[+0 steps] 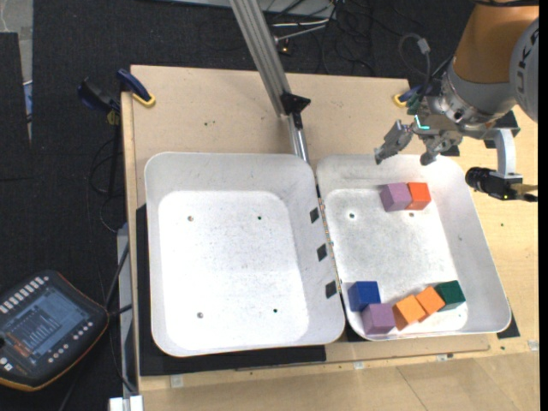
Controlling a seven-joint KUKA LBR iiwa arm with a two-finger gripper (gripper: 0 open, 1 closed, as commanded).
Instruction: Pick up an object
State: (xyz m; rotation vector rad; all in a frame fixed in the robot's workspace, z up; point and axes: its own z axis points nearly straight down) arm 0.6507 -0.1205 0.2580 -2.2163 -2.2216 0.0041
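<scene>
While I hover over the right bin's (479,255) far rim, my gripper (413,146) hangs spread and empty, the purple cube (395,197) and orange cube (419,194) touching just below; I judge a straight descent onto one block's free faces best.

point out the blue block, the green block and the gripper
blue block (364,294): camera view, middle of its top face
green block (449,294): camera view, middle of its top face
gripper (413,146): camera view, midway between its fingertips
</scene>
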